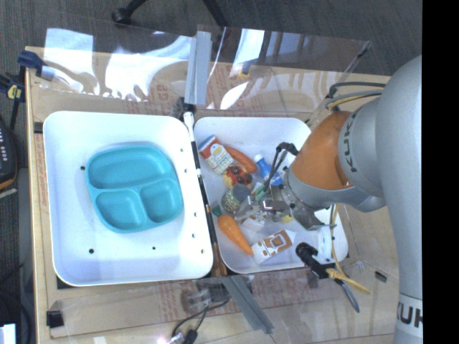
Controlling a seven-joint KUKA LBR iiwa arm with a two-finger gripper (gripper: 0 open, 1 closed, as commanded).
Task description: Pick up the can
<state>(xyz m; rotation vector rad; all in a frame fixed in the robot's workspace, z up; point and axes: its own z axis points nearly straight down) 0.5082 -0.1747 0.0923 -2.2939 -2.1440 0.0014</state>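
Observation:
The can [232,202], small with a greenish label, lies in the right bin [251,129] near its left wall, among other items. My gripper [259,205] is down in that bin just right of the can, in the middle of the clutter. The orange band and grey wrist [323,165] hang over the bin's right half and hide what is beneath. I cannot tell whether the gripper touches the can.
Around the can lie a red and white carton [214,153], an orange pepper-like item [242,159], a blue bottle [263,169], a carrot [234,234] and a brown carton [273,245]. The left bin [64,192] holds a blue divided tray [133,185].

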